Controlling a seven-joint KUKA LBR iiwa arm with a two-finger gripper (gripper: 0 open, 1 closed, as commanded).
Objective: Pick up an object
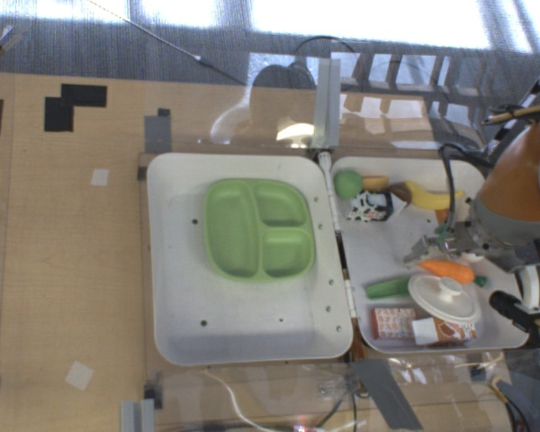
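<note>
1. My tool (pixel 435 244) hangs low in the right bin (pixel 378 331), just above the carrot (pixel 447 270); its grip I cannot tell.
2. I should centre over the carrot, clear of the white lid (pixel 443 297), then descend.

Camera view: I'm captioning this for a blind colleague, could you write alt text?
A grey arm's gripper reaches from the right into the right bin, just above a carrot, among a banana, green ball and white lidded pot. The left bin holds a green divided plate.
</note>
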